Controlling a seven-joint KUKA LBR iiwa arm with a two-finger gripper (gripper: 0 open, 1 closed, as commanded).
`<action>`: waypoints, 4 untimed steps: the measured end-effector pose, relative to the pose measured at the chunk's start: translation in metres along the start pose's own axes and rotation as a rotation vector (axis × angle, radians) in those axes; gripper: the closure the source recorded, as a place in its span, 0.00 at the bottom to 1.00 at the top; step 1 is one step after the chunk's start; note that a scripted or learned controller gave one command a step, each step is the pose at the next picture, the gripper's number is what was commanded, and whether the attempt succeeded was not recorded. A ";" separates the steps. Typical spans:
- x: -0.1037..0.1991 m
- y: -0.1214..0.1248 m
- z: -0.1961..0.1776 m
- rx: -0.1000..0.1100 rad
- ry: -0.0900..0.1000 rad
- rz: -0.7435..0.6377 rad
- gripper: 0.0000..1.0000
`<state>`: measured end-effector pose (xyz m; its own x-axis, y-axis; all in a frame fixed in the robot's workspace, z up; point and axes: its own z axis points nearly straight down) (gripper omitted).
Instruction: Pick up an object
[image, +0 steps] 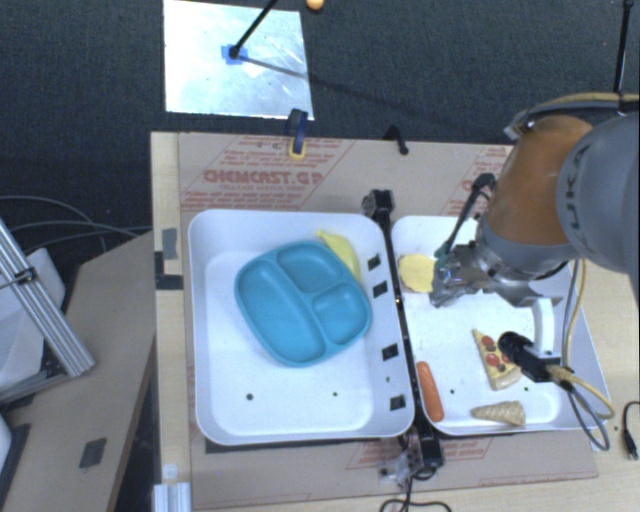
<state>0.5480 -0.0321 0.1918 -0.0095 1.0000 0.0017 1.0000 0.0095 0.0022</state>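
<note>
- The task is judged to be at an early stage: no object is seen lifted, and every item lies on a bin floor.
- In the right bin, four candidates are seen: a pale yellow round piece near the upper left corner, a pizza slice towards the lower right, an orange-red sausage along the left wall, and a beige cone-shaped piece near the bottom edge.
- In the left bin, a blue divided plate is laid at a slant, and a yellow item is partly tucked behind its upper right edge.
- The gripper is lowered into the right bin, just beside the pale yellow round piece and possibly touching its right edge; contact cannot be confirmed.
- How far the gripper is spread cannot be told, since the tip is dark and crowded under the wrist.
- Nothing is seen pinched at the tip, so no grasp is credited.
- What is left, as judged: a closing on one object, most likely the yellow round piece given its nearness, and then a lift clear of the bin floor.
</note>
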 end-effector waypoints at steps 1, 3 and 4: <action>0.073 -0.013 0.004 0.002 0.002 -0.001 1.00; 0.196 -0.046 -0.145 -0.010 0.006 -0.003 1.00; 0.158 -0.023 -0.286 -0.018 0.003 0.007 1.00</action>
<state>0.5229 0.1251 0.4776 -0.0029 1.0000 0.0045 0.9998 0.0028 0.0206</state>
